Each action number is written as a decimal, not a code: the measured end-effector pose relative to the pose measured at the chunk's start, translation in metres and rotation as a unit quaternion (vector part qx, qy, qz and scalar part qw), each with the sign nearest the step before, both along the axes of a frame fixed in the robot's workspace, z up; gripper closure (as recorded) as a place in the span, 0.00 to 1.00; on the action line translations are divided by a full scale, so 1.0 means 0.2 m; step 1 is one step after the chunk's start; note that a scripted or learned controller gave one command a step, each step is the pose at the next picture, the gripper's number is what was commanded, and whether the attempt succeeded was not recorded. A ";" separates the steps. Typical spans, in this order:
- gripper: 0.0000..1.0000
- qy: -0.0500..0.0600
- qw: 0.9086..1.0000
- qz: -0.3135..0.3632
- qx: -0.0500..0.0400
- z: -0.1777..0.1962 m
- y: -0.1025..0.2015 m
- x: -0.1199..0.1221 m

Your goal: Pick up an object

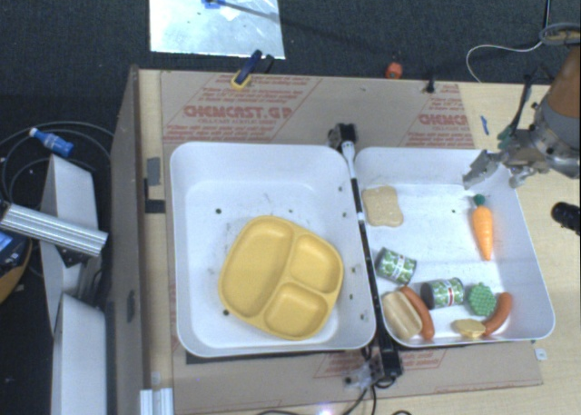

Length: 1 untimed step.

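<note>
Two shallow white bins sat side by side on the bench. The left bin (195, 222) held a yellow divided plate (281, 275) with three compartments, lying toward the near middle of the bin floor. The right bin (536, 277) carried all the toy food. A pale slice of bread (383, 206) lay near the far left corner, just beside the divider between the bins. A toy carrot (484, 231) lay toward the right wall, its green tip pointing away from the camera. Around the middle of the floor lay a small green-labelled can (395, 265) on its side, and nearer the front a second can (444, 292) lay beside a round green piece that looked like broccoli (481, 298). A hot dog in a bun (408, 312) rested at the near left corner, and an orange sausage (498, 313) lay at the near right, with a small yellowish piece (469, 328) beside it. The gripper (495, 168) hung over the far right edge of the right bin, just beyond the carrot's green tip and apart from it; its two fingers were spread, with nothing between them.
</note>
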State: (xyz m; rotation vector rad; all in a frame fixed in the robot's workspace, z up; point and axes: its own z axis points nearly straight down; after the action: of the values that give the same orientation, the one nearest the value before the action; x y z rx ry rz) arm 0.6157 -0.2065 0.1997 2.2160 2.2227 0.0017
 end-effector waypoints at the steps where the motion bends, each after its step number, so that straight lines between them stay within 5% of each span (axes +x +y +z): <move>1: 0.00 0.001 1.000 -0.001 0.000 -0.57 0.00 -0.02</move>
State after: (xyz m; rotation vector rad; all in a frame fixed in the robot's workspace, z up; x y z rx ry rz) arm 0.6127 -0.2063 0.0854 2.2188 2.2223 0.0011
